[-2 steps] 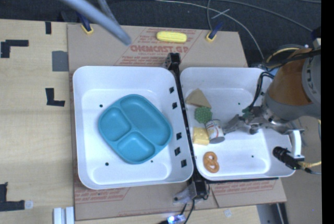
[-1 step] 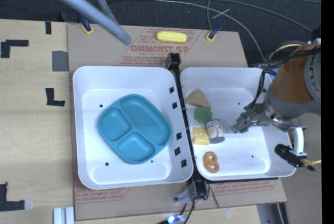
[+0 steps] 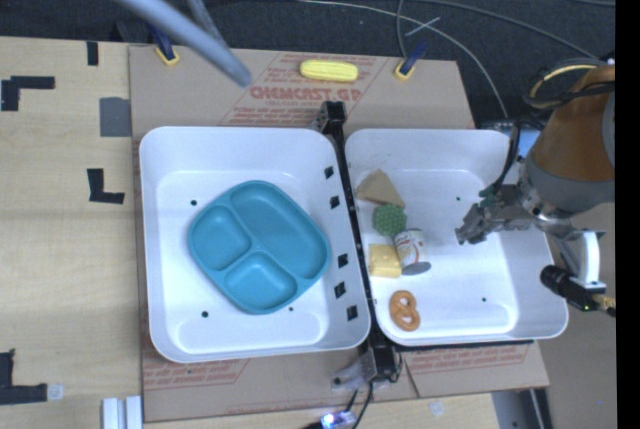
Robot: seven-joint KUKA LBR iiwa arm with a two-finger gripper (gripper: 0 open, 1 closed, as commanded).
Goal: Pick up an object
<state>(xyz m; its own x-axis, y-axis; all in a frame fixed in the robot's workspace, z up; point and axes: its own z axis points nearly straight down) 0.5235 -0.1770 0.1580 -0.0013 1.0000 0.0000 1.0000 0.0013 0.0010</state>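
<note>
Two white bins (image 3: 160,217) are set on brown cardboard (image 3: 290,92) over a wooden bench (image 3: 60,217). The gripper (image 3: 478,225) is seen above the right bin, away from the pretzel (image 3: 404,310); its state cannot be told.

Two white bins (image 3: 160,217) sit on brown cardboard printed with red lettering (image 3: 300,95), the left one bearing a sky-blue divided plate (image 3: 258,244). The right bin holds a tan wedge (image 3: 379,187), a green knobbly ball (image 3: 390,218), a pale yellow block (image 3: 385,260) and a golden-brown pretzel (image 3: 404,309). A bright yellow banana-like piece (image 3: 328,70) lies on the cardboard.
</note>
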